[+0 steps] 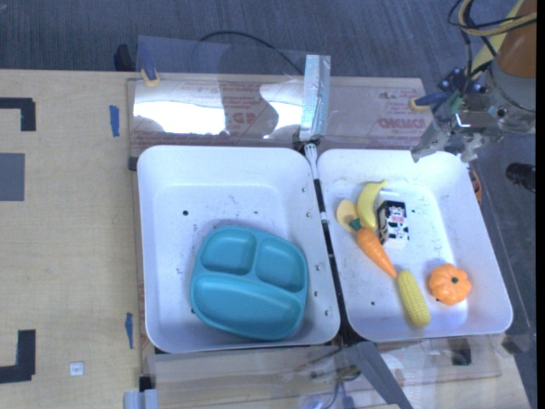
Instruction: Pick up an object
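Note:
The right bin (pixel 485 254) holds several toys. A yellow banana (pixel 369 201) lies by a small black-and-white box (pixel 392 220). An orange carrot (pixel 376 250) runs down to a yellow corn cob (pixel 414 296). An orange pumpkin-like fruit (pixel 449 285) sits near the bin's right side. My gripper (pixel 444 150) hangs over the bin's far right corner, above and to the right of the banana. It is open, with nothing between its fingers.
A teal divided plate (pixel 249 281) lies in the left bin (pixel 170 186). A clear panel with a metal post (pixel 315 96) stands behind the bins. Yellow and black cables (pixel 477 15) loop above the arm at the top right.

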`<state>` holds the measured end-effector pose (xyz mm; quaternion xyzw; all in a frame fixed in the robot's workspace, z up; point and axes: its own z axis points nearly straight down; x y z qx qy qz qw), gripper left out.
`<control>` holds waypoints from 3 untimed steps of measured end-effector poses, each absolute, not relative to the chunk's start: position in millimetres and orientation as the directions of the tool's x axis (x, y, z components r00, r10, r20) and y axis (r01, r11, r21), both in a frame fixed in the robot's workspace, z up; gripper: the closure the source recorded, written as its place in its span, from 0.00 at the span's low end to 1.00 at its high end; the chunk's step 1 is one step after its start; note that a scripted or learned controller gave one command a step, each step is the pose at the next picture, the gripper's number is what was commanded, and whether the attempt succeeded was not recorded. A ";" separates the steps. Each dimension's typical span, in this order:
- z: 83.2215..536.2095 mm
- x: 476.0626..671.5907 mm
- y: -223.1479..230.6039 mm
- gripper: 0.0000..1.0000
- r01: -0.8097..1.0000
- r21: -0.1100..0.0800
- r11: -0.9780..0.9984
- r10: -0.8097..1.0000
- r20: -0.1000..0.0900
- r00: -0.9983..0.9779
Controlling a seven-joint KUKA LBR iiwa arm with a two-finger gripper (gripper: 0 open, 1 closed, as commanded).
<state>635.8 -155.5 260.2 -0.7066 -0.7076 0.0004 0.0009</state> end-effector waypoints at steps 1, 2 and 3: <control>173.7 599.3 -121.0 0.00 0.968 -0.005 0.250 0.968 0.003 -0.250; 98.6 606.8 -118.9 0.00 0.940 0.009 0.341 0.940 -0.005 -0.341; 105.9 602.8 -120.5 1.00 0.942 -0.004 0.337 0.942 0.001 -0.337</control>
